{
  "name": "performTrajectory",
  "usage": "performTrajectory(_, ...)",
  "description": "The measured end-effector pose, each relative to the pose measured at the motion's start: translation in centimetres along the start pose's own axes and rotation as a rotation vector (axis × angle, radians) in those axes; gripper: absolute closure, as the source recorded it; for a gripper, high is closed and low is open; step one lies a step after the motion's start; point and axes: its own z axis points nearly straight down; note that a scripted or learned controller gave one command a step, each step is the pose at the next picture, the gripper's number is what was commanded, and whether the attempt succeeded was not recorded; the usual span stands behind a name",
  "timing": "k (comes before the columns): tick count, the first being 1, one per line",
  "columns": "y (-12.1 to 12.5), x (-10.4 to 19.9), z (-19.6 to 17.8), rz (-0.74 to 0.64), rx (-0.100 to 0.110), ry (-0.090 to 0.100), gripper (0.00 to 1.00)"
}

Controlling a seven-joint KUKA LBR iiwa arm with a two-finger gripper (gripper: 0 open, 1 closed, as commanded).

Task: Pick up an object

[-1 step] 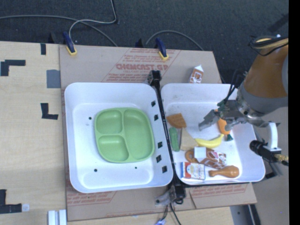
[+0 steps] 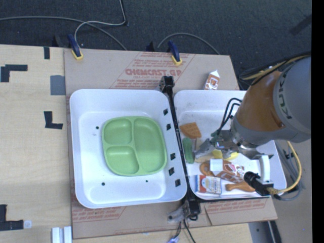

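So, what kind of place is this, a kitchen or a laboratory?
Most likely a robot test bench, not a kitchen: two white bins sit on clamped cardboard, toy-like items fill the right bin, and loose cables run behind.

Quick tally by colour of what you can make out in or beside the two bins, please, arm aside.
Green: 2, the divided plate and a small green item
Orange-brown: 2, a wedge and a piece
Printed white packets: 2, one in the bin, a carton outside
Total: 6; the gripper hides more.

Fixed overhead camera, slanted down on both bins [image 2: 81,135], mid-distance
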Motion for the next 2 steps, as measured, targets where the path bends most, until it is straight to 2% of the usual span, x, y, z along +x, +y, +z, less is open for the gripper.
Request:
performTrajectory(1,-2.27,-0.03,4.66,0.000,-0.007,-0.002,0.00)
performTrajectory(2,-2.24,-0.04,3.70,0.001,-0.007,-0.002,1.00)
